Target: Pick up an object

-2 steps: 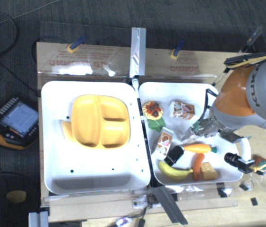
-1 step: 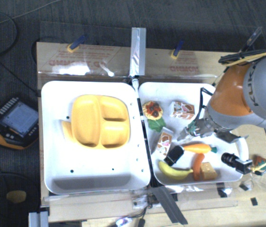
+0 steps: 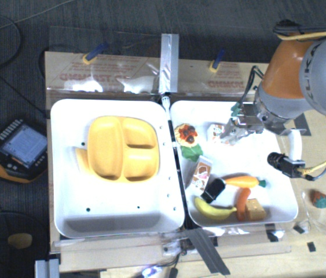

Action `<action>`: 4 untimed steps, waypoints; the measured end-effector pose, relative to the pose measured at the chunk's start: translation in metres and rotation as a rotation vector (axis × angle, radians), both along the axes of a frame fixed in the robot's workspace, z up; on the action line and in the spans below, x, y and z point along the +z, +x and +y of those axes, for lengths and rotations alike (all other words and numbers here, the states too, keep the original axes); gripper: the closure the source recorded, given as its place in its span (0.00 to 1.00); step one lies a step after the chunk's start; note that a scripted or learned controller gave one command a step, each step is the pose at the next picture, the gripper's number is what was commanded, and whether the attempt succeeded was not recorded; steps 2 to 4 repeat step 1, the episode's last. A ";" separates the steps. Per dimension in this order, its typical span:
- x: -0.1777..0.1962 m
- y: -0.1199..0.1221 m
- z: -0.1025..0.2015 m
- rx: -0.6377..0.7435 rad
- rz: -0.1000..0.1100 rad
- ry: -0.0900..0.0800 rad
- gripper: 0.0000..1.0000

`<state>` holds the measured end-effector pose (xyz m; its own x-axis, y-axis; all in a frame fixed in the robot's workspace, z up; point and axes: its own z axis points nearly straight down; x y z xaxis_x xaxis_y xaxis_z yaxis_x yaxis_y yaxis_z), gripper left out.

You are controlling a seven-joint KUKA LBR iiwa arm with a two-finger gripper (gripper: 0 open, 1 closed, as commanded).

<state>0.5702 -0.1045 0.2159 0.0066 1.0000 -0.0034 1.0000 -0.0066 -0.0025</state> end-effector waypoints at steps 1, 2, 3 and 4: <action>-0.002 0.055 0.057 -0.024 0.000 0.000 1.00; -0.002 0.055 0.057 -0.024 0.000 0.000 1.00; -0.002 0.055 0.057 -0.024 0.000 0.000 1.00; -0.002 0.055 0.057 -0.024 0.000 0.000 1.00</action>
